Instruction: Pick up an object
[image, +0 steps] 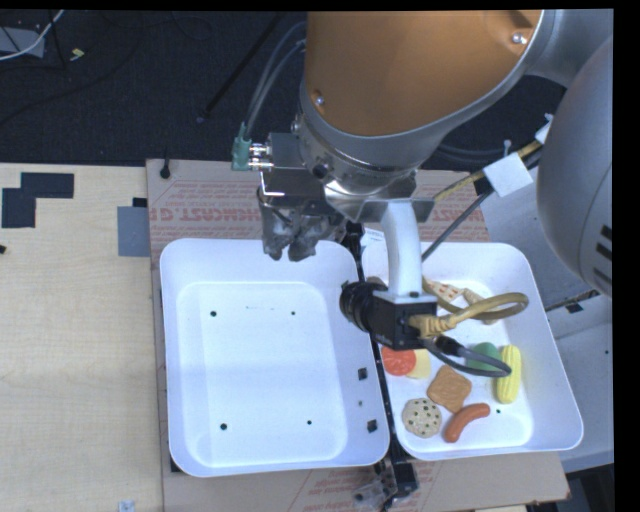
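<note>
White bins (180, 262), yellow corn (510, 373), red slice (399, 363), tan cookie (422, 417) (dark speckles), orange-brown sausage (466, 422)

Gripper (290, 242) above far rim of the left bin (262, 372)

The left bin (260, 370) and the right bin (548, 405) look like smooth white plastic with a soft gloss. They rest on a sheet of matt brown cardboard (210, 205) that has red print along its far edge. The bench (70, 350) shows a pale, matt wood grain, and by the right bin's near edge the cookie (422, 417), sausage (466, 422) and corn cob (509, 372) look like smooth moulded plastic, while the arm's orange band (420, 60) is glossy.
</note>
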